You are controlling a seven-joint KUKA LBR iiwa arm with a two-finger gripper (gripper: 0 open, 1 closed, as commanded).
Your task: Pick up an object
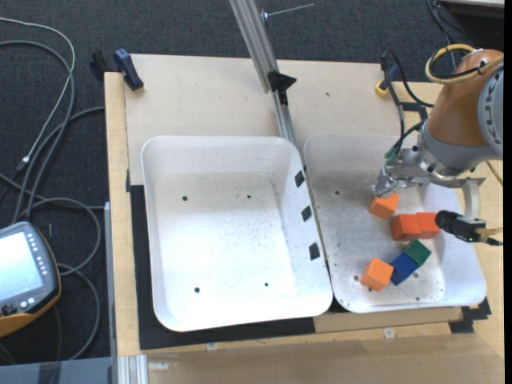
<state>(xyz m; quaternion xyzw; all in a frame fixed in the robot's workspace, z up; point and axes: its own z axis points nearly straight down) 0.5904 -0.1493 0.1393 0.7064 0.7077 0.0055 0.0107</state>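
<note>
Over the right bin: the grey arm [468,110] with its orange band reaches in from the right, its pincer [387,187] lowered to just above a small orange block [384,206].
Pincer: whether it is spread or pressed together cannot be told from this slant; no block is seen between its tips.
Right bin [344,222]: five blocks lie in its right half.
Small orange block: nearest the pincer, tilted, on the bin floor.
Long orange block [414,226]: just right of and below the small one, near it.
Green block [418,252]: below the long orange block, touching a blue block [404,270] at its lower left.
Orange cube [377,274]: lowest of the group, just left of the blue block.
Left bin [224,230]: white, speckled with dark marks, side by side with the right bin.
Tabletop [200,94]: pale board under both bins, a blue clamp [128,68] at its upper left corner.
Metal rail [256,34]: runs down at a slant from the top to the gap between the bins.
Far left: a handheld screen [22,274] and loose cables [40,134] on dark carpet.
</note>
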